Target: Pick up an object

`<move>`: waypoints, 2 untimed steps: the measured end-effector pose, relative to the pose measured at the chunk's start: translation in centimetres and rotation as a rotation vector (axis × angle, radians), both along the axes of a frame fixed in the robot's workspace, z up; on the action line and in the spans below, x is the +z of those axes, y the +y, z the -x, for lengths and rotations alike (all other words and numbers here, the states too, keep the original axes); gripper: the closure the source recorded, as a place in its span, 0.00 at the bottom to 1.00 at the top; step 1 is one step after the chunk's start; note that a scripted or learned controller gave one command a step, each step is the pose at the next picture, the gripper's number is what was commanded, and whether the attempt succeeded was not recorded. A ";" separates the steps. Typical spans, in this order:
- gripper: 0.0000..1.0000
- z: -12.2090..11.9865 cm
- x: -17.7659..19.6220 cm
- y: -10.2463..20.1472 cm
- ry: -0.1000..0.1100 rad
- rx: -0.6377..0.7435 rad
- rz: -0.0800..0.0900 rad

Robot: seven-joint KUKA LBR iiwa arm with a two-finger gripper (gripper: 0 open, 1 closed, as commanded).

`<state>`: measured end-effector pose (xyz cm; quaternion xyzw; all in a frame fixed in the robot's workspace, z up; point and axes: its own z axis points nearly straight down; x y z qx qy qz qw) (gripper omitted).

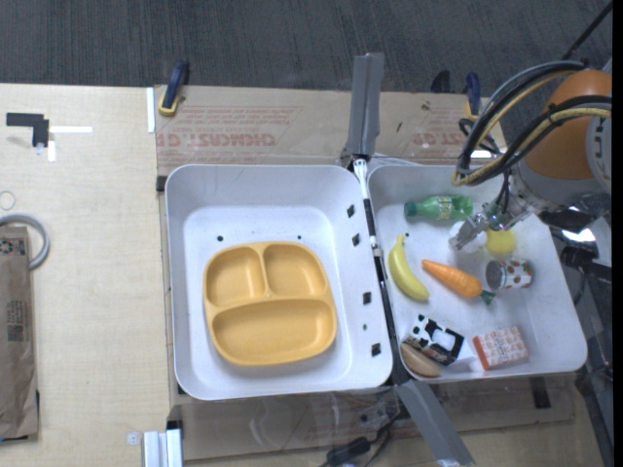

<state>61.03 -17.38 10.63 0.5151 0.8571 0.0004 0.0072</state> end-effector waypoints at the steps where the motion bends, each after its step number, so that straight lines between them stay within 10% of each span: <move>1: 0.00 0.1 -0.1 0.0 0.002 0.000 -0.001; 2: 0.00 1.0 -0.4 -1.7 0.011 0.163 -0.004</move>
